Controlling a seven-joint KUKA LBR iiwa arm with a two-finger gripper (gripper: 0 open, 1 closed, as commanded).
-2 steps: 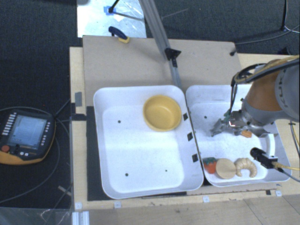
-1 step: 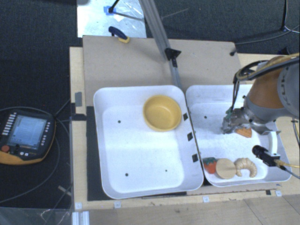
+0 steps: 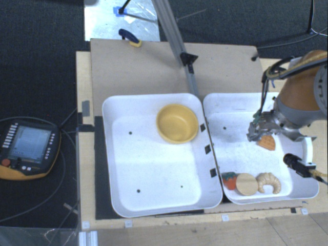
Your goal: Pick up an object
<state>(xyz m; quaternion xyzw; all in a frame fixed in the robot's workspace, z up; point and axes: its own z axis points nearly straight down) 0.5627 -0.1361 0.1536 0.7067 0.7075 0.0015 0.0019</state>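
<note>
Orange wedge-shaped object point(image 3: 267, 143), maybe a piece of toy food, lies in the right bin point(image 3: 230, 102), toward its right side and about halfway between the far and near walls. The gripper point(image 3: 259, 130) is low over the bin, just at the left and far edge of this object, and seems to touch it or almost touch it. If the jaws are open, closed or already on the object, I cannot tell, because the wrist hides them from above.

My judgement is that the step in hand is the reach and the grasp itself; the object is not lifted, it rests on the bin floor. The next move calls for the jaws to sit on both sides of the wedge, close firmly, then rise straight up. The piece is small and sloped, so it may slip out.

Other things in the same bin, at its near wall: a red piece point(image 3: 229, 179), a tan round disc point(image 3: 246, 184) and a croissant point(image 3: 270, 182). The left bin point(image 3: 148, 188) holds a yellow bowl point(image 3: 177, 123). A teach pendant point(image 3: 28, 148) lies on the floor at the left, off the counter point(image 3: 154, 65).

No brand, label or writing can be read; the pendant screen is too small
</note>
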